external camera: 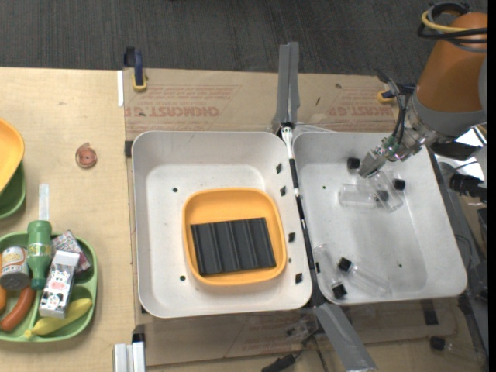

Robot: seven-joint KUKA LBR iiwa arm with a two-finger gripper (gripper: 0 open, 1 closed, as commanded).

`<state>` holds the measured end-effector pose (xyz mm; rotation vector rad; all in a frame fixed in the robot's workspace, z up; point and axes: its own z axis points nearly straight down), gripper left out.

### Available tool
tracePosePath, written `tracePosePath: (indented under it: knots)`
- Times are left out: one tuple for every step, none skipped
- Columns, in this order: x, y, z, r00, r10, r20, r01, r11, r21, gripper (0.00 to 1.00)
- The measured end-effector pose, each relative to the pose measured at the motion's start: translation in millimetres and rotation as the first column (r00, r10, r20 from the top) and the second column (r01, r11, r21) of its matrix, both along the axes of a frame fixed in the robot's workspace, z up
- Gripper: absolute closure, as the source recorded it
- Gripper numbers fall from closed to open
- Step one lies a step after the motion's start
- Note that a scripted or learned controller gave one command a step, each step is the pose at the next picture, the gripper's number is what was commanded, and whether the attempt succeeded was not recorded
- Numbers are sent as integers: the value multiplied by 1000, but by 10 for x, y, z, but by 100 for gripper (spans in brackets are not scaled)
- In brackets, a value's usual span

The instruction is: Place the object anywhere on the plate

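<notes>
Looking down on the table (62, 115), I see the arm (453, 60) reaching in from the right, its orange band above the wrist, with the gripper (377, 163) low over the far part of the right bin (434, 277). Whether the fingers are open or closed I cannot tell; they are small and blur into the clutter beneath them. Just below the gripper lies a clear plastic object (370, 197) with small black end pieces, resting on the floor of the right bin, and I cannot tell whether the fingers touch it. A second clear object with black ends (353, 276) lies near the front left corner of the same bin, well apart from the first. The left bin (155, 285) holds the orange plate (232, 201), and a dark ribbed rectangular piece (234, 246) lies flat on the middle of that plate. Off to the left, on the bare table, a green divided tray (81, 316) carries a green bottle (39, 250), a small carton (56, 284) and other toy food, a yellow dish (9, 155) sits at the edge of the view, and a small pink round thing (87, 156) lies alone.
</notes>
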<state>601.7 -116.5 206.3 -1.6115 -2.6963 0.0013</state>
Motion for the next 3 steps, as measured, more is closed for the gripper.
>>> tracePosePath:
  knots:
    - [256, -158, 163, 977, 215, 4, -215, 977, -1, 100]
    - [403, -990, 631, 928, 373, 4, -373, 928, -3, 100]
    - [501, -1058, 854, 839, 544, 4, -544, 839, -4, 100]
